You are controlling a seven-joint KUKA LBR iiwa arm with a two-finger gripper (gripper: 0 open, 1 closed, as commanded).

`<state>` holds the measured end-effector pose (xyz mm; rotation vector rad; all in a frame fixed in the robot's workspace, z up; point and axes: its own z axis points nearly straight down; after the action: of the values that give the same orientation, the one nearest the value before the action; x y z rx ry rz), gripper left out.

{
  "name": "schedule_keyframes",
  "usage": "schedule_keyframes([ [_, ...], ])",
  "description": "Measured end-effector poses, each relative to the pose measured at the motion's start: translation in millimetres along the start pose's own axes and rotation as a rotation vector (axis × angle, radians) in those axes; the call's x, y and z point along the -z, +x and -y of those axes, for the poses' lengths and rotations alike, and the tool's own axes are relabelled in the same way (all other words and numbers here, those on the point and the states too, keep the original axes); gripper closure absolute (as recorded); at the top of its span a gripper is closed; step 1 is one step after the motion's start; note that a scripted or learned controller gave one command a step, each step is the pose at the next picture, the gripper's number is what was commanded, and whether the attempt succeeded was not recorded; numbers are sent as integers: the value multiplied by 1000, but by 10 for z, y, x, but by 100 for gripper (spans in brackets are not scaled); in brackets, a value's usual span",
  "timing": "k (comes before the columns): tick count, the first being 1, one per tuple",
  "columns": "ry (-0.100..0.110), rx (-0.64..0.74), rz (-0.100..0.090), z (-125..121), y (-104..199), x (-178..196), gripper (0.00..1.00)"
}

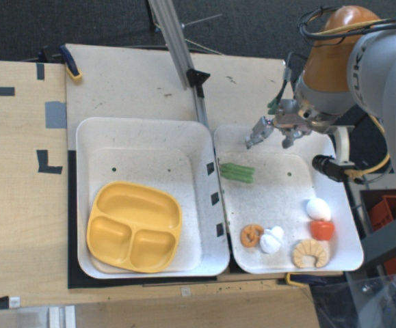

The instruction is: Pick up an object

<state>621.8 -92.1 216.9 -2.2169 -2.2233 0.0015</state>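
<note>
Hovering over the right bin (297, 265), your gripper (274, 137) has its fingers apart, nothing between them. The green bean (236, 172) lies just below-left of it. Lying flat near the wall, it could easily slip out.

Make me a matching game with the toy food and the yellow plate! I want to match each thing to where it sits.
Things:
1. yellow plastic divided plate
2. green bean-shaped toy
3. tan toy croissant
4. small brown toy pretzel

Places:
A. upper left part of the right white bin
B. near front corner of the right bin, just below the red toy tomato
C. front of the left white bin
D. front left of the right bin, touching a white lumpy toy

Pairs: 1-C, 2-A, 3-B, 4-D
</note>
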Motion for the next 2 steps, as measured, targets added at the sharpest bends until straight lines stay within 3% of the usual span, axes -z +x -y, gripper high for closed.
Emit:
schedule_keyframes([
  [1, 0, 0, 0, 0, -1, 1, 0],
  [2, 6, -1, 1, -2, 1, -648, 0],
])
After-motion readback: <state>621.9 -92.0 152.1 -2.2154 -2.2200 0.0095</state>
